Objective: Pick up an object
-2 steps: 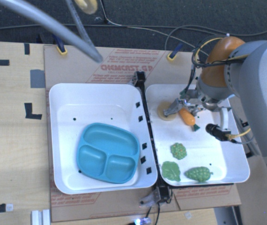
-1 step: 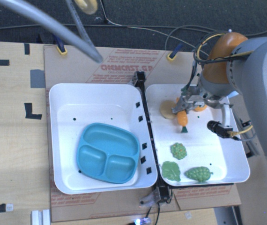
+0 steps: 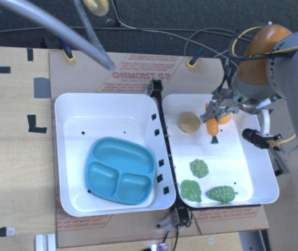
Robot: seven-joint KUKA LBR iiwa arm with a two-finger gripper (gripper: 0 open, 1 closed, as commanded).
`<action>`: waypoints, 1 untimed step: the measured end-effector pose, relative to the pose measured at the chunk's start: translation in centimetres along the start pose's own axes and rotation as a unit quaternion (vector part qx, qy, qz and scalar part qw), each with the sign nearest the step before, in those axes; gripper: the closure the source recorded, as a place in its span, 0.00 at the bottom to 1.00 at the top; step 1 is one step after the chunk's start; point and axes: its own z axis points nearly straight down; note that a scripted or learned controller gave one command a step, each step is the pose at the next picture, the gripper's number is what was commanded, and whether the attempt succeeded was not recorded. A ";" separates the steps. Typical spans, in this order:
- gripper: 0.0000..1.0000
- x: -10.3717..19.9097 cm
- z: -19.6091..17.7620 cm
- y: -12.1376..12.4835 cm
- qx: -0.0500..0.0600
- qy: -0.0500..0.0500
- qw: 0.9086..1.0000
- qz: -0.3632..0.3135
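A: Camera view puts the gripper (image 3: 215, 114) over the right bin (image 3: 256, 184), near its far edge, with the orange carrot (image 3: 213, 127) directly under it.

B: Is it gripping the carrot?

A: The carrot hangs tilted, seemingly between the fingers, so I judge them closed on it, though the contact is small.

B: What matters now?

A: A straight, slow lift, I think; it looks pinched near one end and could swing or slip.

B: Anything close?

A: A tan round piece (image 3: 189, 122) lies just beside it toward the divider. Three green vegetables (image 3: 198, 168) sit near the bin's front edge, well apart. The blue tray (image 3: 121, 170) rests in the left bin (image 3: 68, 140).
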 end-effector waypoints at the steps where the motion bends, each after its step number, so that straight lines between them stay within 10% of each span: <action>1: 1.00 0.1 -4.3 0.5 0.000 0.000 1.000 -0.001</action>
